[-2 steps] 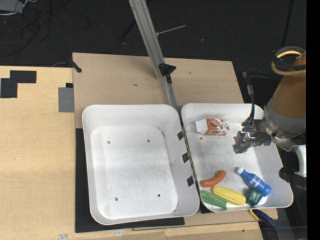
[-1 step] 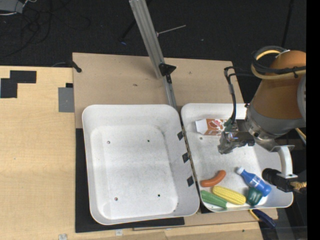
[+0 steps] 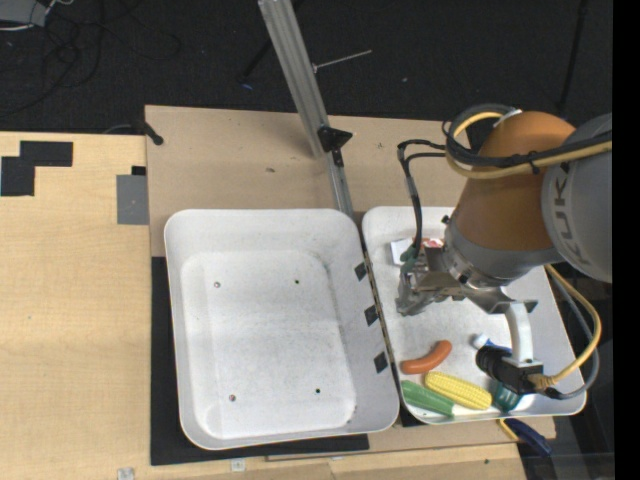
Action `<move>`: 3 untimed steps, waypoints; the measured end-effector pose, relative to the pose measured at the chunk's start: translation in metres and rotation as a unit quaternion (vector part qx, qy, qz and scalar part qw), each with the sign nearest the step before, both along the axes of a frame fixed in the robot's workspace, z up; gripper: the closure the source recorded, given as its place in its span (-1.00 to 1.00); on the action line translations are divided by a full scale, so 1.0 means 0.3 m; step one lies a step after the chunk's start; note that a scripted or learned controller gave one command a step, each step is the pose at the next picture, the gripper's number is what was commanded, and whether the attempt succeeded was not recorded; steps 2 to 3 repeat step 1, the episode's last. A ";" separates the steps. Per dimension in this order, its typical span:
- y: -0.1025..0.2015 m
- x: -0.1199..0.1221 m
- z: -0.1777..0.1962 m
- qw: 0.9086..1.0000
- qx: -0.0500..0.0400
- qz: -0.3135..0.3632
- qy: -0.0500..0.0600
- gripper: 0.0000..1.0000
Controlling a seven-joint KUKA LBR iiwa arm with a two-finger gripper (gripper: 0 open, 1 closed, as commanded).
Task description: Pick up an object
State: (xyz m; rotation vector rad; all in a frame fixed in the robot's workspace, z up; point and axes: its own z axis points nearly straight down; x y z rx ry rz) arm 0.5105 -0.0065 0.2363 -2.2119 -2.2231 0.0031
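Observation:
My gripper (image 3: 412,296) hangs low over the left part of the right bin (image 3: 385,230), under the grey and orange arm. Just behind it lies a small green, white and red item (image 3: 415,251), partly hidden by the wrist. In front of the gripper, and apart from it, an orange sausage-shaped piece (image 3: 426,357) rests on the bin floor. A yellow corn cob (image 3: 459,390) and a green piece (image 3: 424,398) lie side by side at the bin's near edge. I see nothing held.
The left bin (image 3: 200,238) is a broad white tray beside the right one, with black clips along the shared wall. A slanted metal rail (image 3: 300,78) rises behind the bins. The arm covers the right bin's far right part.

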 end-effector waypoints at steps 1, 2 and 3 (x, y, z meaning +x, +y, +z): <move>0.193 -0.018 0.023 1.000 0.000 0.001 -0.001 1.00; 0.193 -0.018 0.023 1.000 0.000 0.001 -0.001 1.00; 0.193 -0.018 0.023 1.000 0.000 0.001 -0.001 1.00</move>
